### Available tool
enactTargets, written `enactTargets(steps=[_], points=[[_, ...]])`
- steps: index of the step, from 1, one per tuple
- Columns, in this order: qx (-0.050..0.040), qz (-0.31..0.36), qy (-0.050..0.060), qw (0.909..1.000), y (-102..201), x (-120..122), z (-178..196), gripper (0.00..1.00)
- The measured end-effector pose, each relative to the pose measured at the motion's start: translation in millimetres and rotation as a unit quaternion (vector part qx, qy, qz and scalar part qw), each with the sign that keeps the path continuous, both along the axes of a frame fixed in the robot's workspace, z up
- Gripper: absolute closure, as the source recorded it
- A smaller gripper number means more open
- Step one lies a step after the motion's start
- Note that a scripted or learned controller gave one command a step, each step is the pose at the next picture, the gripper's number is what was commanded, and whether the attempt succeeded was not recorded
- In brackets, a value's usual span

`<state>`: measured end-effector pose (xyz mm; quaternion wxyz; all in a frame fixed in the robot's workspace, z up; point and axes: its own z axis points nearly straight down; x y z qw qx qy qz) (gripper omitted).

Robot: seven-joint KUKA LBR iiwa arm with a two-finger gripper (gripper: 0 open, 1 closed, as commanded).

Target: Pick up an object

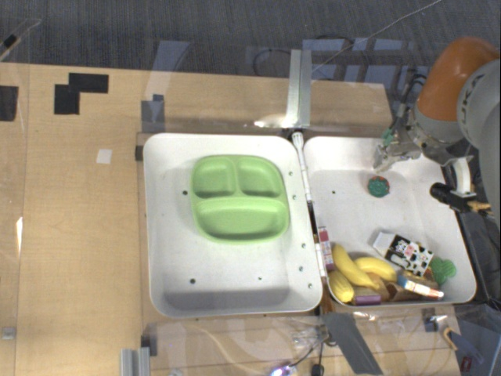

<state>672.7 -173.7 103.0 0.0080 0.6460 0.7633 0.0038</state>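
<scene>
While fingers (389, 157) hover, round green object (380, 186) just below, no long axis

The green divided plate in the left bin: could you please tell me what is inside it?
The green divided plate shows three compartments with nothing lying in them. It rests flat in the left bin, so the bin floor underneath it is covered and cannot be seen.

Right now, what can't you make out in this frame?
- Gripper, camera view: too small and blurred to tell how its fingers stand.
- Small green object below it: too small to identify.
- Pile in the right bin's near corner: bananas overlap other items, so the ones beneath are partly hidden.
- Patterned box: print too small to read.
- Arm: cut off by the right edge.
</scene>
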Motion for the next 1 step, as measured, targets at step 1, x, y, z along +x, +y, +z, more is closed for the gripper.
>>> enactTargets(steps=[1], points=[[0.0001,0.000,0.000,1.0000,0.2,0.0,-0.1,0.00]])
